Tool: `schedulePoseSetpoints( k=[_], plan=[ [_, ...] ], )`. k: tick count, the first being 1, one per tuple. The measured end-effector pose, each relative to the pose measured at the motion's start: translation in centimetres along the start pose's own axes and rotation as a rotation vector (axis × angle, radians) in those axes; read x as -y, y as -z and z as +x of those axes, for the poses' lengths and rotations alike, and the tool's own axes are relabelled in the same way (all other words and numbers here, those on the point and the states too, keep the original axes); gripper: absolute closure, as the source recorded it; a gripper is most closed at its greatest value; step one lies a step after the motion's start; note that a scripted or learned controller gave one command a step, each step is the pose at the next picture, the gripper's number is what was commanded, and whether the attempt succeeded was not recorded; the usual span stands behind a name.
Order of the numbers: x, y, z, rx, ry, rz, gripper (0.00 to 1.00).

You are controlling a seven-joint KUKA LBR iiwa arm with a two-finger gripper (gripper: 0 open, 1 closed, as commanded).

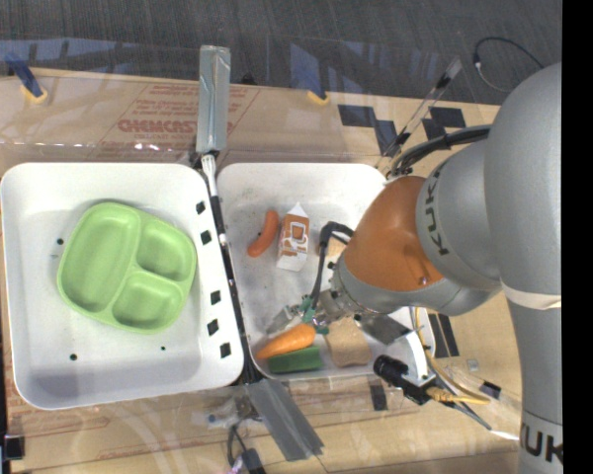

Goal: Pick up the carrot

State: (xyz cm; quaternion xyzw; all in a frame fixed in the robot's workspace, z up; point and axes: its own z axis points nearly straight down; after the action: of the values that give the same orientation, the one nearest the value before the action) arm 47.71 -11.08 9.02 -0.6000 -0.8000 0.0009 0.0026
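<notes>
Gripper hangs low over the right bin, fingers hidden beneath the wrist; their state cannot be told. Carrot lies just beside it near the front wall, against a green block. Crowding there risks a glancing, slipping grasp; open floor lies toward the sausage.

Carrot: orange, lying flat, slightly tilted, at front edge of right bin, touching green block.
</notes>
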Motion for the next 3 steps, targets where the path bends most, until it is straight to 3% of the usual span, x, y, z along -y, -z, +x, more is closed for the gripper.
schedulePoseSetpoints(
  k=[1, 2, 3],
  plan=[
    [-0.1, 0.8, -0.1, -0.001, 0.002, 0.003, 1.00],
    [-0.1, 0.8, -0.1, -0.001, 0.003, 0.003, 0.00],
    [1.0, 2.6, -3.2, 0.002, 0.097, -0.001, 0.00]
  ],
)
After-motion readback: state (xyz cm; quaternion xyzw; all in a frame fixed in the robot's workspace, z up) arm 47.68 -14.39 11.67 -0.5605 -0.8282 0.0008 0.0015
